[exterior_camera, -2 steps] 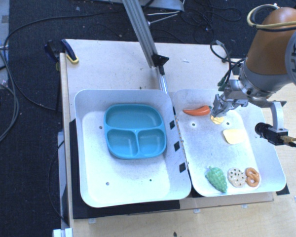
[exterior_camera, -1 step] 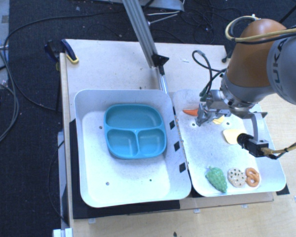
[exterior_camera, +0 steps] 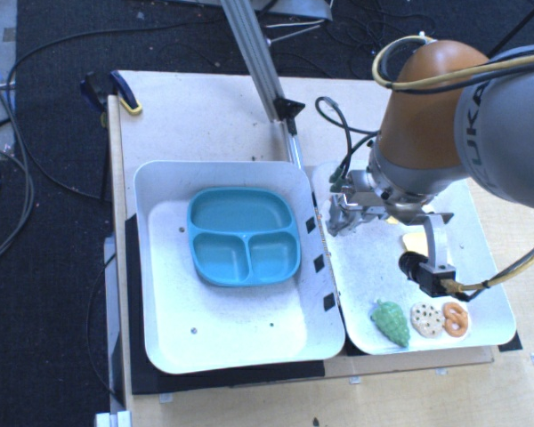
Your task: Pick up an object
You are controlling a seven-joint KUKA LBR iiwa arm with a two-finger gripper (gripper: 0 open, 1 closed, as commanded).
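lying well apart: green toy [exterior_camera: 391,322], end effector [exterior_camera: 340,213].

Robotics lab; bench [exterior_camera: 205,105], loose floor cables [exterior_camera: 44,167], robot arm [exterior_camera: 481,123]

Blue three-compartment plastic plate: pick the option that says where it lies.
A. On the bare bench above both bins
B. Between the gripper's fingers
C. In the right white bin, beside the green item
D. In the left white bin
D: the blue three-compartment plastic plate lies flat on the floor of the left white bin, apart from the small green item and the two round snack-like pieces in the right white bin.
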